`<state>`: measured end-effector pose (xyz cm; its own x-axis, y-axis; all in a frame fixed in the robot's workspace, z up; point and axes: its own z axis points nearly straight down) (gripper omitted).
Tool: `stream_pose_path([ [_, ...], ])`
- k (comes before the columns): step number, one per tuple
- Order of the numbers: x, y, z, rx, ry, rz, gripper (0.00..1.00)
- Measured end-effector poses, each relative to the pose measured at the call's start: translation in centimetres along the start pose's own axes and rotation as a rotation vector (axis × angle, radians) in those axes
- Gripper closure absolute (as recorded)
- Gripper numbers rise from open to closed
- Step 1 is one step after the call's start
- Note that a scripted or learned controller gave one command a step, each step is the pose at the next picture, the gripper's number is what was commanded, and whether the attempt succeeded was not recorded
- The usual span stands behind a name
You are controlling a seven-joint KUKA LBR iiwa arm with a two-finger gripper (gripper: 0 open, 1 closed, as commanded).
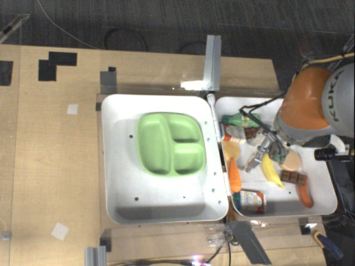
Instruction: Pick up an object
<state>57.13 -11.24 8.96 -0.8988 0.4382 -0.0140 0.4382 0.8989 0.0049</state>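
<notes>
The right bin (328, 206) holds several toy foods. An orange carrot (234, 177) lies by its left wall and a yellow banana (272, 171) in the middle. A brown chocolate bar (293, 177), a reddish sausage (305, 196) and a labelled can (251, 200) sit toward the front. A green-topped packet (236, 119) lies at the back. My gripper (258, 158) hangs low over the bin's middle, between the carrot and the banana and close to the banana's upper end. I see nothing clearly held in it.
The left bin (119, 204) carries a green divided plate (169, 143). A round tan piece (291, 160) sits beside the banana and a pale yellow piece (231, 148) above the carrot. The arm's orange band (305, 101) looms over the right bin's back right.
</notes>
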Motion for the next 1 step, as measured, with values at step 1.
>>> stream_pose_path([
  [1, -0.42, 0.27, -1.48, -0.005, -0.016, -0.008, 1.00],
])
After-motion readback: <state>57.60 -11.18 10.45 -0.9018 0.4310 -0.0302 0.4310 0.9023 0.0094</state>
